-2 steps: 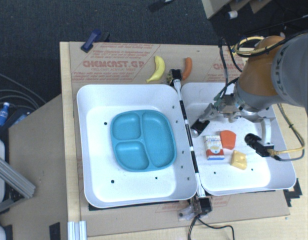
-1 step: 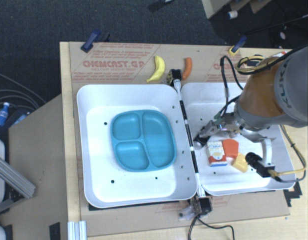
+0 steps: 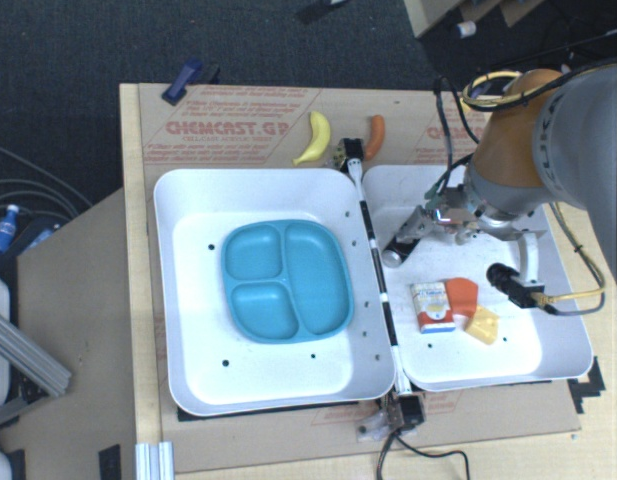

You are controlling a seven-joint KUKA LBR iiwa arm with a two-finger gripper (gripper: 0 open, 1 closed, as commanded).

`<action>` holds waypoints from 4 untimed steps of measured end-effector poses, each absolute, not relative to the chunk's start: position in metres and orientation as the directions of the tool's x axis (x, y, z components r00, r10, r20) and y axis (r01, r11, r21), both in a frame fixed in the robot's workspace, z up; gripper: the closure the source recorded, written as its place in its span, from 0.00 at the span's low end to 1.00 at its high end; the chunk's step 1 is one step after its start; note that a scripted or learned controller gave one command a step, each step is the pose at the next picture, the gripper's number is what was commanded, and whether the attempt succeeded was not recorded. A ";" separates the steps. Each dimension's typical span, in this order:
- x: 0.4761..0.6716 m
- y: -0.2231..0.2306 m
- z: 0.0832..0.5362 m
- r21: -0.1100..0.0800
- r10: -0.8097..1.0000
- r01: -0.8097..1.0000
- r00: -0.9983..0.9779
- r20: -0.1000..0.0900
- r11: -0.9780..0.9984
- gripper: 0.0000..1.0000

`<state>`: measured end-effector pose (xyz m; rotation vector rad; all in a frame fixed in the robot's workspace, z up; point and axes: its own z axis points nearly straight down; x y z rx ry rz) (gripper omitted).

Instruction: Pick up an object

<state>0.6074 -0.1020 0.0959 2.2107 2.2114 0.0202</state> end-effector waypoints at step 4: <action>0.619 -0.101 0.096 0.028 1.000 1.000 0.001 -0.002 -0.001 0.00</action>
